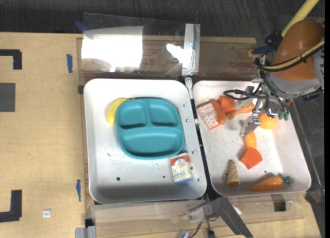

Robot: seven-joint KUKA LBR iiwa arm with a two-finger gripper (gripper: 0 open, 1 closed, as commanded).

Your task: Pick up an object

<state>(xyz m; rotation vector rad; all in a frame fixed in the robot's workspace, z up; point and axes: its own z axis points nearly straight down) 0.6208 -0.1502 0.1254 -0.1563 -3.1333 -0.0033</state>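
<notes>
My gripper [267, 119] hangs low over the back of the right bin [301, 152] and stands open. One silver finger [252, 124] points down to the left, the other sits at the right. A small orange ball [268, 123] lies in the gap between them, on the bin floor. Close by are a thin orange piece [250, 139], an orange block [251, 157] and an orange wedge [227, 104]. A red and white carton [209, 115] lies at the bin's back left. A brown cone [232, 173] and a carrot [268, 183] lie near the front.
The left bin [98, 144] holds a teal divided plate [149, 127] over a yellow object [112, 109], and a small juice carton [181, 169] at its front right. A ridge separates the bins. Black cables loop near the wrist.
</notes>
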